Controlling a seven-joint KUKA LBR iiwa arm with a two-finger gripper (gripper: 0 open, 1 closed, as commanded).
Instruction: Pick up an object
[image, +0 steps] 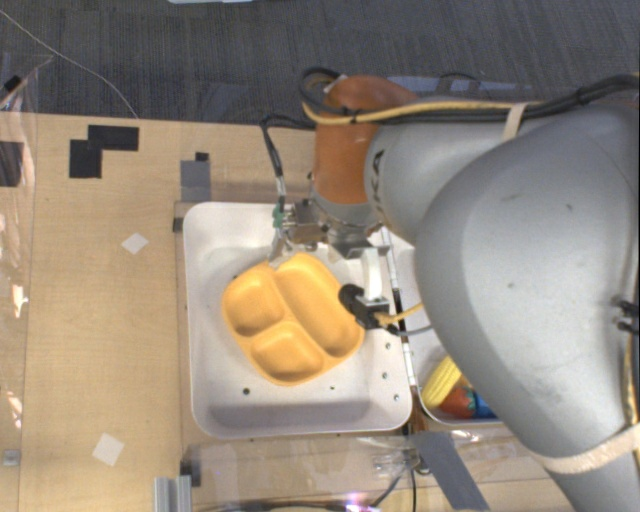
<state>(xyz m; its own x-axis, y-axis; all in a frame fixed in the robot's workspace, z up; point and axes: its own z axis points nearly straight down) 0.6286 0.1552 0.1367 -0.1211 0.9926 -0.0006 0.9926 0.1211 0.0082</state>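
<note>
Even overhead light, soft shadow under the yellow tray (288, 318), mild sheen on the arm (520, 260); focus slightly soft overall.

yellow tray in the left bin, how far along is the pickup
Done: the arm has reached into the left bin, and the gripper sits at the far edge of the yellow tray. In hand: nothing that can be confirmed; the tray looks tilted, but a grasp cannot be made out. Left: a clear grip and a lift. Other items lie in the right bin.
</note>
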